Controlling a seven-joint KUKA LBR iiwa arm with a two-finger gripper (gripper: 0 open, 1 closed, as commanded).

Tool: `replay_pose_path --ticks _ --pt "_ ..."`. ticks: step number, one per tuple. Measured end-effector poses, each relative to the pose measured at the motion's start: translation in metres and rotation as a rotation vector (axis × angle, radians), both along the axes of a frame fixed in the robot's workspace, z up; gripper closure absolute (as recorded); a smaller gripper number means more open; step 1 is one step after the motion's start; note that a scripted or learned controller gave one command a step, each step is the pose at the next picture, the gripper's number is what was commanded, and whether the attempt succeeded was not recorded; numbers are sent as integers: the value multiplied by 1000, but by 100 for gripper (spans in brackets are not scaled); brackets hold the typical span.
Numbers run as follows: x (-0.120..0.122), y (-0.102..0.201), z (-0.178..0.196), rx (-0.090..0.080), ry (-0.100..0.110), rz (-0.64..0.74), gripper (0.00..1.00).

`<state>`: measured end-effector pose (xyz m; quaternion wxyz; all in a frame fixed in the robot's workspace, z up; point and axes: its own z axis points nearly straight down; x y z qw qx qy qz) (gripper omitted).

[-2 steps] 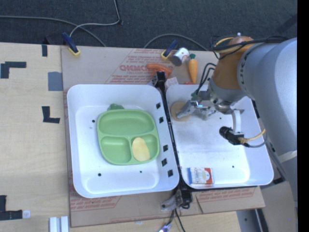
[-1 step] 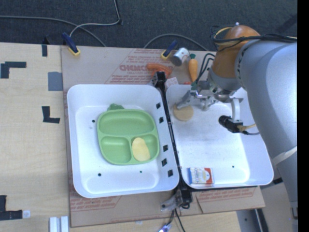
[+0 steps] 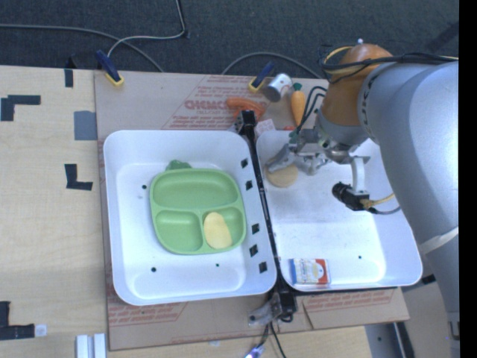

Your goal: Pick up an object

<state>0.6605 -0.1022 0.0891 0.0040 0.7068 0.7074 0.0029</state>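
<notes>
Tan and round, a small object (image 3: 282, 176) lies just below the gripper (image 3: 298, 157) in the right bin (image 3: 373, 267). We judge nothing lifted yet, and cannot tell the gripper's state.

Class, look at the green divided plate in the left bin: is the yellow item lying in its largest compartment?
No. The yellow item lies in a small lower compartment of the green divided plate, not the large upper one.

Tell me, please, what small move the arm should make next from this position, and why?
Probably a short descent onto the tan round object. The claw sits in the right bin just above that object, near the divider between the bins, and nothing shows between its fingers. The small box lies far off at the near edge, so the tan object looks like the closest target.
</notes>
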Motion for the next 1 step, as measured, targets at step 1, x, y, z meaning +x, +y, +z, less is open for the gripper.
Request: replay_pose_path --ticks 1 --pt "10 -15 0 4 3 2 0"
